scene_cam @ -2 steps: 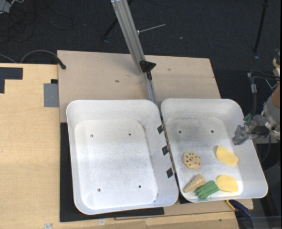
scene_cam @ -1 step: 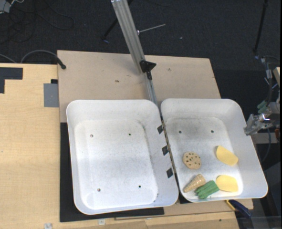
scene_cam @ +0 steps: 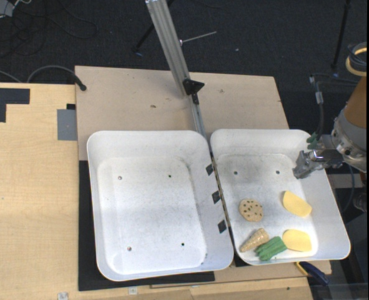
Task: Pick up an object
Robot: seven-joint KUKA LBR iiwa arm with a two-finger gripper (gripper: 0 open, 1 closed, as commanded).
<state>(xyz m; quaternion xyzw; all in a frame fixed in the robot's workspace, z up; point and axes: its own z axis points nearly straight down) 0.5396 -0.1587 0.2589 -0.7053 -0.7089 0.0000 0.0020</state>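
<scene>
The right bin holds a round chocolate-chip cookie, a tan cone-shaped piece, a green piece and two yellow pieces. My gripper hangs over the right bin's far right side, just above and to the right of the upper yellow piece. It is seen from above and touches none of the objects.
The left bin lies beside the right one, with black clips along the shared wall. A slanted aluminium bar rises behind the bins. A wooden table borders the left.
</scene>
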